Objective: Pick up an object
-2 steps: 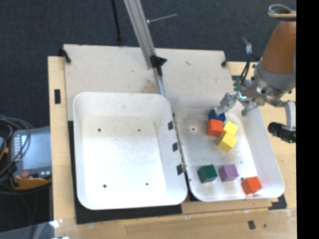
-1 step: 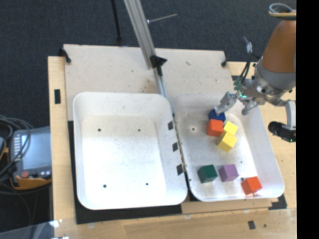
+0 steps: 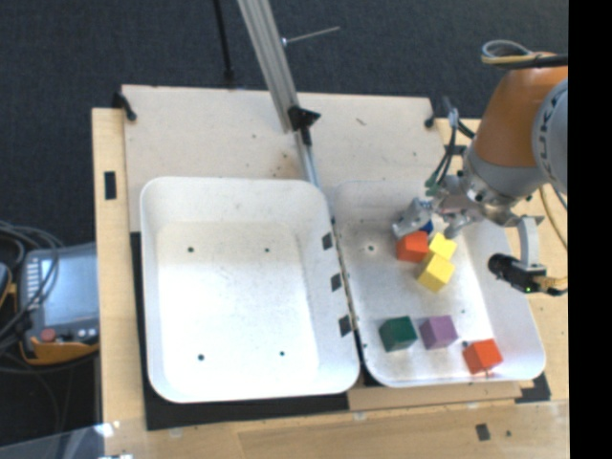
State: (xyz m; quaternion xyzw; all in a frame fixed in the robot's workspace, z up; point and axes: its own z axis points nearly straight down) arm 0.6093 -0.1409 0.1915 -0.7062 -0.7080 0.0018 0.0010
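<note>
Two shallow white bins are seen side by side; the right bin [image 3: 507, 352] holds six small blocks: two orange, at [image 3: 413, 247] and [image 3: 483, 355], two yellow, at [image 3: 443, 247] and [image 3: 436, 273], one green [image 3: 398, 333], one purple [image 3: 439, 331]; all look matte and cube-like; the gripper [image 3: 427, 220] is poised just above the upper orange and yellow blocks; whether anything is held cannot be told; a slanted metal rail [image 3: 268, 46] crosses above the left bin [image 3: 239, 285].

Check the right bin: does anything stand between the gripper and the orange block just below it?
Nothing visible does. The gripper hangs directly over the orange block in the right bin. Two yellow blocks crowd the orange block's right side, which could hinder a grasp.
</note>
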